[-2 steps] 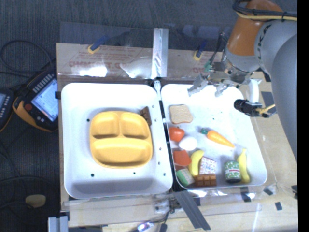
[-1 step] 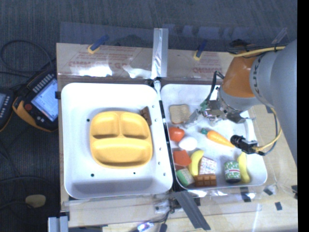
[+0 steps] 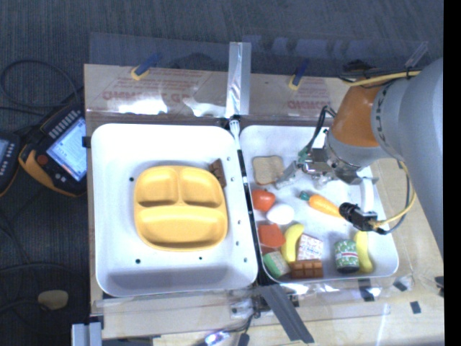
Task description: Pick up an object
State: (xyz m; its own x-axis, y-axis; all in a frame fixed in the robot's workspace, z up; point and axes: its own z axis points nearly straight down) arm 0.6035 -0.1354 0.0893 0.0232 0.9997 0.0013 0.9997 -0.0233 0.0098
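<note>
Over the right bin (image 3: 389, 262), the arm (image 3: 403, 121) reached in from the right side of the camera view, with its orange band above the wrist and the hand (image 3: 311, 166) low over the bin's rear half. Whether the hand was released or clenched could not be told from this angle; nothing was seen between its parts.

The nearest candidate was the toy carrot (image 3: 321, 204), lying on the bin floor just beside the hand, toward the front edge of the bench and slightly right of the hand. Its long axis ran diagonally, green tip toward the rear left, orange body toward the front right. A slice of bread (image 3: 268, 168) lay near the hand on the left, flat against the bin floor. A white egg (image 3: 281, 214) and a tomato (image 3: 263, 199) lay further front-left. A banana (image 3: 292, 242), a cracker box (image 3: 310, 247) and a green can (image 3: 346, 254) crowded the front of the bin, well apart from the hand.

The left bin (image 3: 108, 193) held a yellow divided tray (image 3: 180, 207).

Judgement: no grasp was yet made. The carrot appeared the shortest reach; a grip would best close across its diagonal axis.
</note>
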